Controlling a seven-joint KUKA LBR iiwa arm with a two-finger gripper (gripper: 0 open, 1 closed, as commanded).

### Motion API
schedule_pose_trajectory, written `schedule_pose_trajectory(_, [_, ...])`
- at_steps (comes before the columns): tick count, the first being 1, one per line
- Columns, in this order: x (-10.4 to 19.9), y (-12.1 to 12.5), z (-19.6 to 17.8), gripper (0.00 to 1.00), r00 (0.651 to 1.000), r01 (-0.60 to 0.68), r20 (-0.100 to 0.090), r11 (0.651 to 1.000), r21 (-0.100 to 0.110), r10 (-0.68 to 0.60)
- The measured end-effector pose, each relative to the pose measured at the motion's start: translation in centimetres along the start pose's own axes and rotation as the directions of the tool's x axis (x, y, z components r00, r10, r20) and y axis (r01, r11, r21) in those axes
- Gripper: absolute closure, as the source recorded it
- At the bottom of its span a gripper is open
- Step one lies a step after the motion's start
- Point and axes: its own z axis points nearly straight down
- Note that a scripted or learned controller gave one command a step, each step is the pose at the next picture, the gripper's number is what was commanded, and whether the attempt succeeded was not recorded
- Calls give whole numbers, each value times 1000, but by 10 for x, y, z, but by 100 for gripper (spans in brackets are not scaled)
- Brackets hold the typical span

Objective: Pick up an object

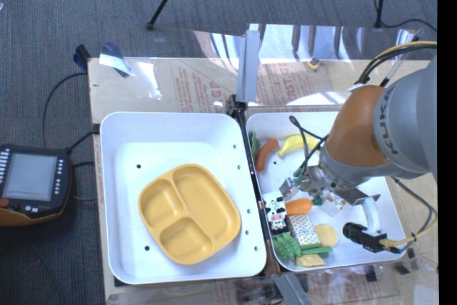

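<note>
Two shallow white bins are shown side by side on the counter (186, 86). The left bin (128, 146) is occupied by a yellow divided plate (189, 213), which lies flat near the middle, turned at a slant to the bin's edges. The objects to be picked are gathered in the right bin (285, 123), mostly along its left edge. A yellow banana (294, 145) and an orange-red sausage (266, 153) are seen toward the far left corner, just beside each other. An orange carrot (298, 206) lies nearer the middle, with a cow-patterned block (275, 214) touching its left end. Toward the near edge, a checkered piece (303, 228), a green piece (287, 246), a pale yellow disc (326, 234) and a yellow wedge (309, 261) are clustered closely. The gripper (300, 186) is positioned low over the right bin, just above the carrot; whether it is released or clenched cannot be told, and nothing is seen to be grasped.
</note>
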Motion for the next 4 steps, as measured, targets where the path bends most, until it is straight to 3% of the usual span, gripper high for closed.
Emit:
schedule_pose_trajectory(2, [0,0,0,0,1000,0,0,1000,0,0])
schedule_pose_trajectory(3, [-31,-22,3,0,997,-78,-9,997,10,78])
schedule_pose_trajectory(4, [-64,-34,3,0,998,58,-12,998,9,-58])
